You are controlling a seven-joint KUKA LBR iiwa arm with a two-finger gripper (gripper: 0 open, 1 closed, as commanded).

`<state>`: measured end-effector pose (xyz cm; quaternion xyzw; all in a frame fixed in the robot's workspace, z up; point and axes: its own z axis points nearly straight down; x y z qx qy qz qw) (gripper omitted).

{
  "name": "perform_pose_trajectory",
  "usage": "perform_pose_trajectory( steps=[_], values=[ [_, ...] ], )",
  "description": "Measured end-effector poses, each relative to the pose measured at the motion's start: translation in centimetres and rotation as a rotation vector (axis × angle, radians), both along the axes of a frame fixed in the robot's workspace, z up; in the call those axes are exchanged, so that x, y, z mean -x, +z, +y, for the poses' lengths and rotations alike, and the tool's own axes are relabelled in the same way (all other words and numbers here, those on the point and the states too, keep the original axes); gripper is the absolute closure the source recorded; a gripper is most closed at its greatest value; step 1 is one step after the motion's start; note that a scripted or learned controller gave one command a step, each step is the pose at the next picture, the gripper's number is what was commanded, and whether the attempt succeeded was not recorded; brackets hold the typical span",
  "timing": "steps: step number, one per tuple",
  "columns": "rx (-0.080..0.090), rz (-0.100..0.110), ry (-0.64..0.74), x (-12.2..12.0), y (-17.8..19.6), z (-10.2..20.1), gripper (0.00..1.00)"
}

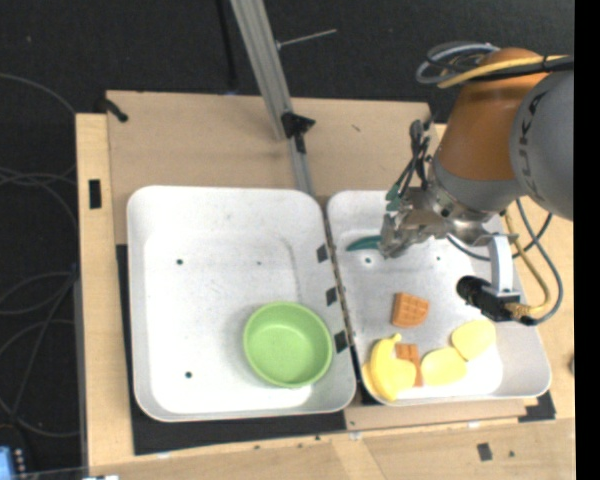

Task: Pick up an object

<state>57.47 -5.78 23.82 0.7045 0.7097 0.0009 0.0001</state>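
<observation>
Pincer (392, 244) sits low over teal piece (362, 242) in right bin (520, 383), prob. for grab; spread/pressed: can't tell.

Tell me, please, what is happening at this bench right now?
A grey and orange arm reaches from the right over the right bin, its pincer low near the bin's upper left, beside a small teal object. Nothing is visibly held. Yellow pieces and an orange waffle-like piece lie toward the front of that bin. A green bowl sits in the left bin.
</observation>
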Motion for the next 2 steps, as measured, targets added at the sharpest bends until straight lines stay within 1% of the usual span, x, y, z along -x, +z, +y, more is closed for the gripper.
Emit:
perform_pose_trajectory(
  steps=[1, 2],
  values=[
    [-0.001, -0.001, 0.001, -2.6, 0.6, 5.3, 1.00],
    [-0.001, -0.001, 0.002, -3.8, 1.4, 11.0, 1.00]
  ],
)
